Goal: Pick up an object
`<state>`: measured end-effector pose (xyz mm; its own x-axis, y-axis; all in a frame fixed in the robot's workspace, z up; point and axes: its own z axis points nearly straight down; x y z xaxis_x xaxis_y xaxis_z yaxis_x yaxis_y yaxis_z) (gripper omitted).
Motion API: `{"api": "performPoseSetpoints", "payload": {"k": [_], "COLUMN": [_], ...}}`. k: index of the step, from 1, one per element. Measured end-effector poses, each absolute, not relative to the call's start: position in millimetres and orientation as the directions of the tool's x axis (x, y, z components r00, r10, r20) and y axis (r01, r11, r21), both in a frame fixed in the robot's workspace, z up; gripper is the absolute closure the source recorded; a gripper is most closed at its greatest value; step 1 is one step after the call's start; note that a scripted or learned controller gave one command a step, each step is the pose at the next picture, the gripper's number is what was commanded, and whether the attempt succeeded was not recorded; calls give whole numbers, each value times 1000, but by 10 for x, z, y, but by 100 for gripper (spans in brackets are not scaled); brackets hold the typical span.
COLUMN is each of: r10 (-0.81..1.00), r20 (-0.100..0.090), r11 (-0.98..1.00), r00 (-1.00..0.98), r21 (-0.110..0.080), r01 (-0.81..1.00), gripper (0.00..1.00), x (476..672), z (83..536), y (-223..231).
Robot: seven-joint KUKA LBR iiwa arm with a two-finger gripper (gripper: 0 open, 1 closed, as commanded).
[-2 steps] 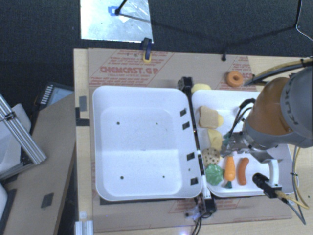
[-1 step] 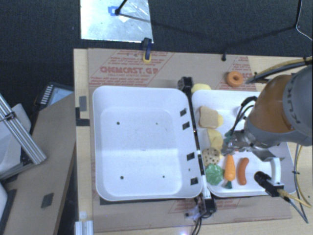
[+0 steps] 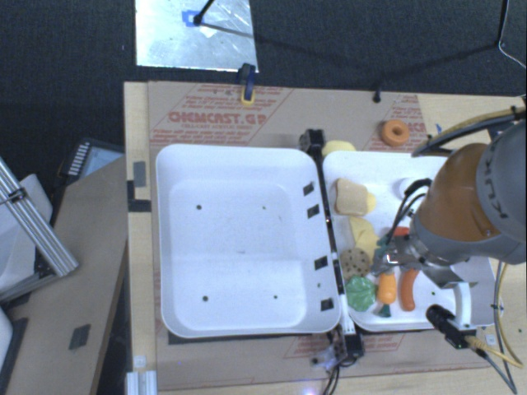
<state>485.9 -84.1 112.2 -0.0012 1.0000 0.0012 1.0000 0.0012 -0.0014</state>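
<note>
- Gripper [image 3: 394,259] low over the right bin [image 3: 387,171], at that bin's middle-front, under the arm's orange band [image 3: 458,196] and grey wrist.
- Finger spread not readable from this slant; wrist housing covers the tips, and nothing seen held between them.
- Likeliest target, by judgement: orange carrot-like piece [image 3: 385,287], just in front of the gripper toward the right bin's front wall, close enough to look nearly under it.
- Long axis of that piece running roughly back-to-front in the bin, so a closing line across the bin's width would suit it.
- Red sausage-like piece [image 3: 407,290] just beside the orange one on the side away from the left bin [image 3: 235,237], lying parallel; risk of a finger landing between the two or catching both.
- Green leafy toy [image 3: 360,293] just beside the orange piece on the left-bin side, near the divider between bins; another crowding neighbour.
- Brown speckled round [image 3: 355,262] and pale yellow wedge [image 3: 363,235] behind the green toy; tan bread-like chunk [image 3: 352,197] further back still.
- Doughnut [image 3: 395,132] out on the cardboard behind the right bin, well apart from the gripper.
- Single arm, so no choice of side; a short drop forward looks enough.
</note>
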Motion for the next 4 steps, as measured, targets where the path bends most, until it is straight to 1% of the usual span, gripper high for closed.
{"api": "performPoseSetpoints", "payload": {"k": [1, 2, 3, 4], "r10": [1000, 1000, 1000, 1000], "r20": [1, 0, 7, 6], "r11": [10, 6, 15, 16], "r00": [-10, -6, -15, -16], "r21": [9, 6, 18, 9], "r01": [1000, 1000, 1000, 1000], "gripper": [100, 100, 100, 100], "x": [5164, 5323, 4868, 5077], "z": [1884, 2270, 4003, 4530], "y": [-261, -183, 703, 1761]}}
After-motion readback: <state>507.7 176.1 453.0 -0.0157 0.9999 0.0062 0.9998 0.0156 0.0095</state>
